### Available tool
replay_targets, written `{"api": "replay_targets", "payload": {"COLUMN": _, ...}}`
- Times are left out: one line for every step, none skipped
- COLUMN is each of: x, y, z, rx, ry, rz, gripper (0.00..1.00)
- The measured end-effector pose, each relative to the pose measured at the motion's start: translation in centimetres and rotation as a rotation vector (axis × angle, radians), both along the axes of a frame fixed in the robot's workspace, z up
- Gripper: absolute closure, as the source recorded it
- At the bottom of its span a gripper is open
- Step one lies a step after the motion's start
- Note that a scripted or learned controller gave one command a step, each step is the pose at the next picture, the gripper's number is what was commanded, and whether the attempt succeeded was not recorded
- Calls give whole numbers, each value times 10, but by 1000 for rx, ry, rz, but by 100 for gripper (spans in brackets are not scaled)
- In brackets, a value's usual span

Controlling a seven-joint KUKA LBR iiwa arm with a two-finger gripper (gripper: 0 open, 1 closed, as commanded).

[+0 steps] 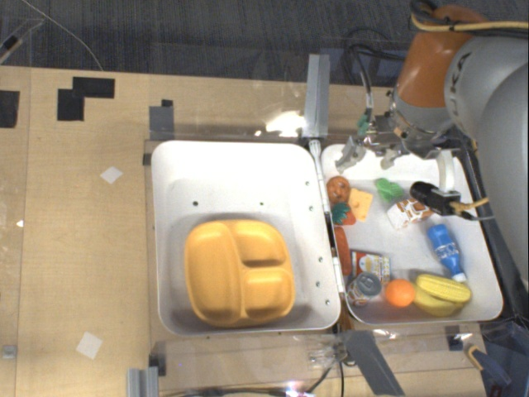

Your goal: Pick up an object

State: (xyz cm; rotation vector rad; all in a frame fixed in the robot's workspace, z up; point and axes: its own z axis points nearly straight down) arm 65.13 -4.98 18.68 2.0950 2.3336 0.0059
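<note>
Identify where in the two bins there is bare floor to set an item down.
Free: the left bin behind the yellow divided tray, up to its back wall. Crowded: the right bin, with the banana, orange and blue bottle close together.

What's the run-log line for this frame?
gripper: over right white bin's far-left corner, nothing seen held | yellow divided plastic tray: left white bin | orange ball: beside yellow banana

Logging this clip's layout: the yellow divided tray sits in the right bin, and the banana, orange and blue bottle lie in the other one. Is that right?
Not quite. The camera view shows the yellow divided tray in the left bin, not the right. The rest holds: the banana, orange and blue bottle lie in the other bin, the right one.
</note>
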Motion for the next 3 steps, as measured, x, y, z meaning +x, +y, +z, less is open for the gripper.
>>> {"api": "replay_targets", "payload": {"x": 0, "y": 0, "z": 0, "rx": 0, "ry": 0, "rz": 0, "gripper": 0}}
{"api": "replay_targets", "payload": {"x": 0, "y": 0, "z": 0, "rx": 0, "ry": 0, "rz": 0, "gripper": 0}}
{"api": "replay_targets", "payload": {"x": 0, "y": 0, "z": 0, "rx": 0, "ry": 0, "rz": 0, "gripper": 0}}
